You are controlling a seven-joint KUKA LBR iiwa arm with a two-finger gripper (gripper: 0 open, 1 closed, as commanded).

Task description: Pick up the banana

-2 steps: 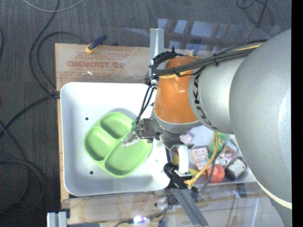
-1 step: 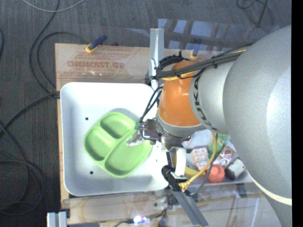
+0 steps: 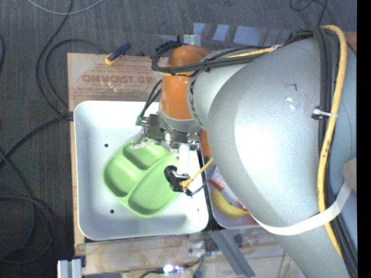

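In the camera view, the yellow curved banana lies in the right shallow white plastic bin. It sits close to that bin's left wall, and the grey arm overhead covers most of it, so just a short arc of it shows. Just above the arc a small red and white scrap peeks out; what it is cannot be made out.

The left shallow white plastic bin holds a light green divided plastic plate, which lies flat and turned at a slant. The claw hangs over the upper compartments of this plate, so it is over the bin next to the banana's, with the wall between the bins separating the two. From there it looks badly placed for the task, and a move across to the right bin seems needed before any grasp.

The wrist and its orange band hide the claw's underside, so it cannot be told whether it is wide or narrow, or whether it touches the plate. Nothing can be seen held in it.

Both bins rest on a brown cardboard sheet on the bench. A small blue and yellow tool lies at the sheet's far edge, well apart from the work.
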